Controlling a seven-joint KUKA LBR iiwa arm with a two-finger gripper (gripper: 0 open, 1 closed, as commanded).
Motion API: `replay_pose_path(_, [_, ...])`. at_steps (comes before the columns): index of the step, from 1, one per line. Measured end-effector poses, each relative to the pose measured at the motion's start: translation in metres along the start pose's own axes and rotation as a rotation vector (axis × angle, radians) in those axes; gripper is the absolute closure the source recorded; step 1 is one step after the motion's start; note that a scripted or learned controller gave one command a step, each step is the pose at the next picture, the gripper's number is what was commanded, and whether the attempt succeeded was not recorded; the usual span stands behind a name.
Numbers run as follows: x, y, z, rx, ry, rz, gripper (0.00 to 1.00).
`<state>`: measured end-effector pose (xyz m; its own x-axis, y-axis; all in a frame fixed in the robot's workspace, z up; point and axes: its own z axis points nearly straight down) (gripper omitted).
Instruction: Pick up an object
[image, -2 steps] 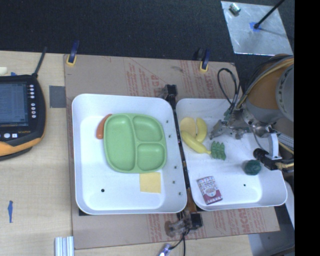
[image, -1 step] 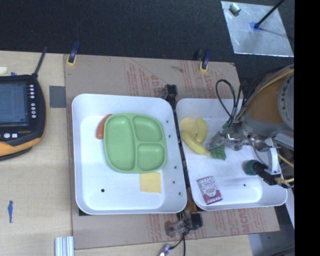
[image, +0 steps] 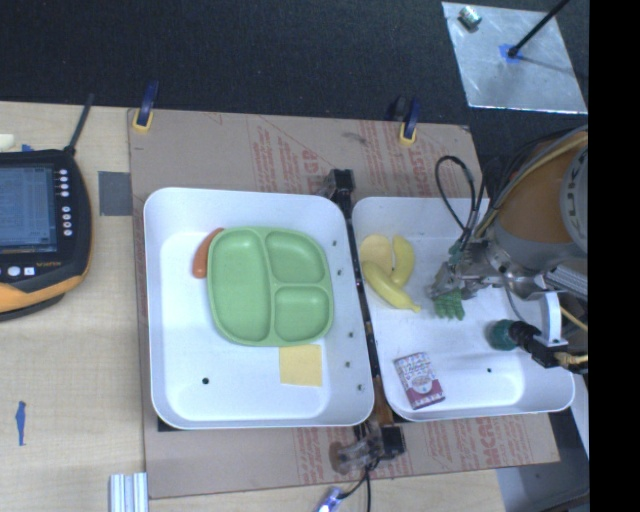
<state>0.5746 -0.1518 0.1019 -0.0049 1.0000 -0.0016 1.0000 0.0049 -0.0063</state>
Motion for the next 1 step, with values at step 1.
replay_pose_path(1, [0.0864,0.0160,-0.0906,-0.004,0.003,0.001,1.00])
